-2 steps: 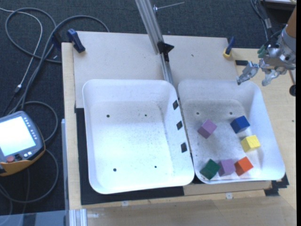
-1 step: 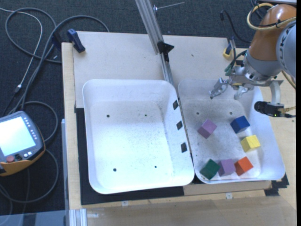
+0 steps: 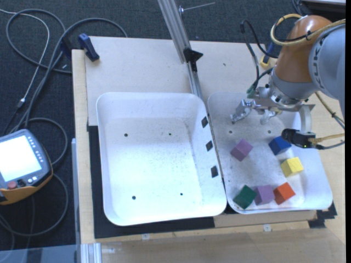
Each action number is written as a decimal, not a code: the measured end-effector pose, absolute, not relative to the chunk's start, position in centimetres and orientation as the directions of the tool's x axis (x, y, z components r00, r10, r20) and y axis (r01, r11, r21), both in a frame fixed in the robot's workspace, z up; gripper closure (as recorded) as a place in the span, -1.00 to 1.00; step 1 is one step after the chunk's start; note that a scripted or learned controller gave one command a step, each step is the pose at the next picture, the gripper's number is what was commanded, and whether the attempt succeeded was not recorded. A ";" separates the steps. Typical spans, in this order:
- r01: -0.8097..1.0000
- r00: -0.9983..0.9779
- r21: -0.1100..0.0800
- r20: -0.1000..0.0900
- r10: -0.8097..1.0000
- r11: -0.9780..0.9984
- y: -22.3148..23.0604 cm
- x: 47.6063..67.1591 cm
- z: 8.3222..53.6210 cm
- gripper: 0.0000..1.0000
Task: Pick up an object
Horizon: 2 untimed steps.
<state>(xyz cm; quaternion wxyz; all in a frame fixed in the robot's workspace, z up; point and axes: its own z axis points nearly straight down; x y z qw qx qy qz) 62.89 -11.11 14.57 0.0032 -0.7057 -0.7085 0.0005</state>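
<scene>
Six blocks loose in right bin (image 3: 219,106), lower right of frame: purple block (image 3: 241,149) toward centre, blue block (image 3: 279,145) and yellow block (image 3: 292,166) to its right, green block (image 3: 245,196), pale purple block (image 3: 265,194) and orange block (image 3: 284,192) in a row along near edge. Hand (image 3: 253,113) above upper part of same bin, apart from all blocks; finger state cannot be told. Left bin (image 3: 148,106) alongside on surface (image 3: 137,64)

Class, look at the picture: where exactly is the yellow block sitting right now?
The yellow block lies in the right bin, near its right side, just below the blue block and above the orange block.
</scene>
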 end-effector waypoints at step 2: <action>1.000 0.001 -0.006 0.002 1.000 -0.001 -8.5 55.0 9.9 -1.00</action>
